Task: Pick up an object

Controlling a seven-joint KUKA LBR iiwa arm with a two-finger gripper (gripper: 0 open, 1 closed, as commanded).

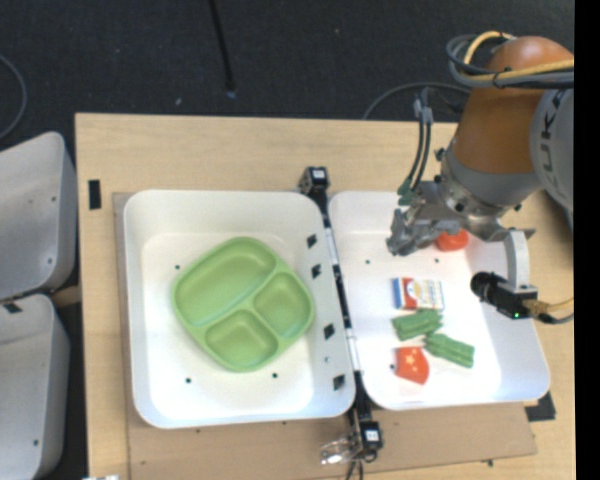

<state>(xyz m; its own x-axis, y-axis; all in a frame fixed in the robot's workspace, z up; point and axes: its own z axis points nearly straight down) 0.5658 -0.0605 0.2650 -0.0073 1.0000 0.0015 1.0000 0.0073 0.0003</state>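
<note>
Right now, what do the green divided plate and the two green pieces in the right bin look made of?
Green divided plate: probably molded plastic, with a smooth, even colour and soft sheen. Two green pieces: likely plastic or rubber toy food, with a matte ridged look; too small to be sure.

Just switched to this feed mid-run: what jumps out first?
The green divided plate dominates the left bin, lying alone there. In the right bin, the arm's pincer hangs over the far end beside an orange object, while a small striped box, two green pieces and a red piece cluster nearer.
</note>
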